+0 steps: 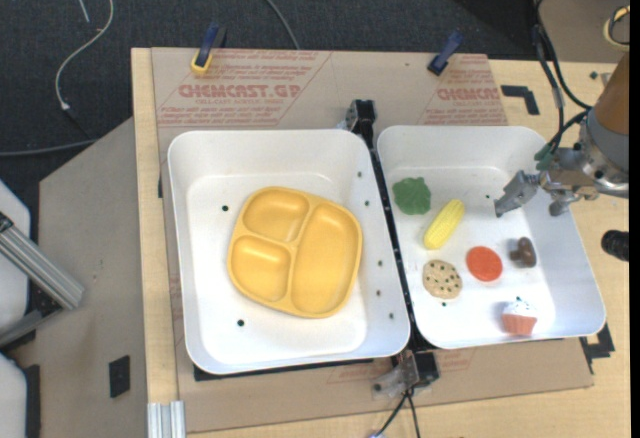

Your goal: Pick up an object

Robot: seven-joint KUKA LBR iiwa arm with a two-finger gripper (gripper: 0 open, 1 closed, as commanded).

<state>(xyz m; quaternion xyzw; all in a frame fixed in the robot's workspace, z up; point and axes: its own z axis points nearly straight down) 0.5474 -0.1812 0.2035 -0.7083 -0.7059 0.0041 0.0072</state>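
Entry, near to far, for your check.

Right bin (590, 311), near edge: a pink-and-white cupcake (518, 317) stood at the near right. Just beyond it, a cookie (441, 278) lay to the left, a red-orange round piece (485, 263) in the middle, and a small brown item (523, 250) to the right, each apart from the others.

Further in: a yellow corn cob (444, 223) lay tilted, with a green broccoli piece (411, 195) just beside it on the far left.

Left bin (190, 226): a yellow divided plate (296, 250) sat near its centre.

Arm (612, 131): you had it reaching in from the right, over the right bin's far right part. The gripper (536, 194) hung above bare bin floor, apart from every object, nearest the brown item. Its two fingers stood spread, with nothing between them.

Far side: two blue clamps (207, 48) held the board edge.
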